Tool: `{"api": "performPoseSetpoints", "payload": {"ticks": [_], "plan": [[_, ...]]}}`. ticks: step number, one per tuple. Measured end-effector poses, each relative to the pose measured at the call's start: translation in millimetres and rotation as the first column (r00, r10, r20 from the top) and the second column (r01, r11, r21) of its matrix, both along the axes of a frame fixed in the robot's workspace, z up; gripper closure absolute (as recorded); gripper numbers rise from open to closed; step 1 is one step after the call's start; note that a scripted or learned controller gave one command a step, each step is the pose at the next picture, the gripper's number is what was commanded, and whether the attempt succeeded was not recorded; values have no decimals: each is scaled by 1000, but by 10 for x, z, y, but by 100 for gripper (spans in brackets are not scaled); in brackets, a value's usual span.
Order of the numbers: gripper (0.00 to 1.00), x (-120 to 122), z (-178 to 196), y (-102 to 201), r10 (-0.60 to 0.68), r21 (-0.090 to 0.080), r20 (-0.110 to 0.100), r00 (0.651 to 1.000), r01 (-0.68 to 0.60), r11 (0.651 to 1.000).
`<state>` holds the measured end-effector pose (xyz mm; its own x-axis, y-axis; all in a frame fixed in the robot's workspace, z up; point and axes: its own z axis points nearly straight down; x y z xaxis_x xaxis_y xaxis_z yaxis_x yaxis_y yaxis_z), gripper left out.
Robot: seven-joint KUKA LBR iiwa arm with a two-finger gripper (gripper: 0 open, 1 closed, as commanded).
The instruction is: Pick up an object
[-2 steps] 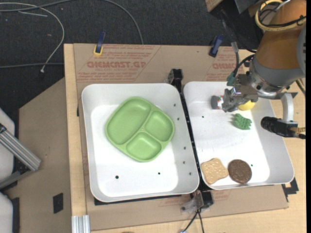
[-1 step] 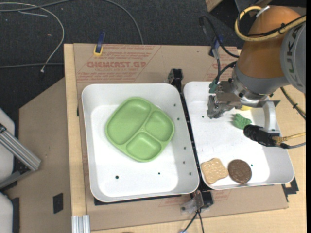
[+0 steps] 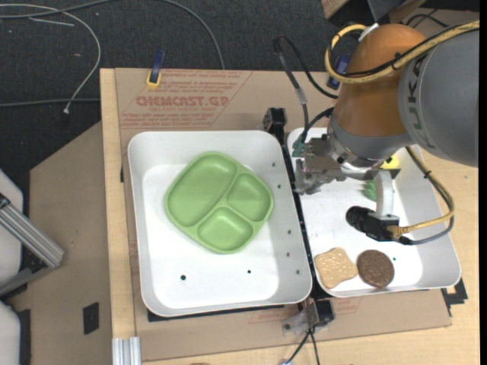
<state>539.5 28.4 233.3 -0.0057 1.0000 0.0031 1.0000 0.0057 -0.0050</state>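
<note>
In the right bin (image 3: 430,268), near its front edge, a beige square cracker (image 3: 335,268) lies beside a round brown cookie (image 3: 375,268). A small green thing (image 3: 370,189) peeks out from under the arm, and a bit of yellow (image 3: 392,160) shows just behind it. My gripper (image 3: 309,173) hangs over the right bin's back left part, close to the wall between the bins. It is well behind the cracker and cookie, and I see nothing held in it.
The left bin (image 3: 152,280) holds a green divided plate (image 3: 219,201) near its middle. The grey and orange arm (image 3: 380,74) covers the back of the right bin. Cables run along the divider and the bench's front edge.
</note>
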Motion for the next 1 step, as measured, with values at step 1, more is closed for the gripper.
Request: {"api": "performPoseSetpoints", "payload": {"ticks": [1], "plan": [[100,-65,53,527,1,0,4,1000,-1,1000]]}}
